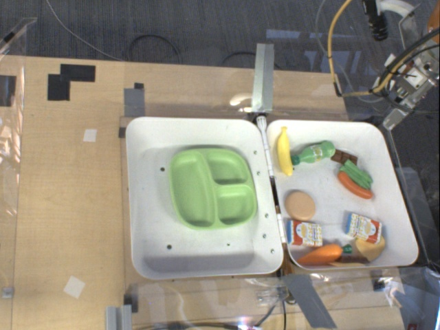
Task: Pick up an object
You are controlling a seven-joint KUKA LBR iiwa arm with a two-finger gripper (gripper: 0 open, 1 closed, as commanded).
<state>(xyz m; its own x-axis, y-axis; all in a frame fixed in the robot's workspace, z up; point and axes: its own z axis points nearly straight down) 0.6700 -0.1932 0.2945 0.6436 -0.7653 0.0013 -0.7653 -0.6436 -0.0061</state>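
The right bin (pixel 385 143) holds a yellow banana (pixel 282 151), a green bottle (pixel 313 152) lying on its side, a brown piece (pixel 346 159), an orange-and-green toy vegetable (pixel 355 180), a round tan bun (pixel 300 204), two small cartons (pixel 304 233) (pixel 362 227), an orange carrot (pixel 320 254) and a tan wedge (pixel 372 250). My gripper (pixel 402 102) hangs at the upper right, beyond the bin's far right corner and well above the objects, with cables around it. Nothing is seen in its grasp.
The left bin (pixel 148 150) holds a green divided plate (pixel 212 188). A metal post (pixel 263 81) stands at the back between the bins. Yellow and black cables (pixel 340 26) loop at the upper right. Bare wooden bench lies to the left.
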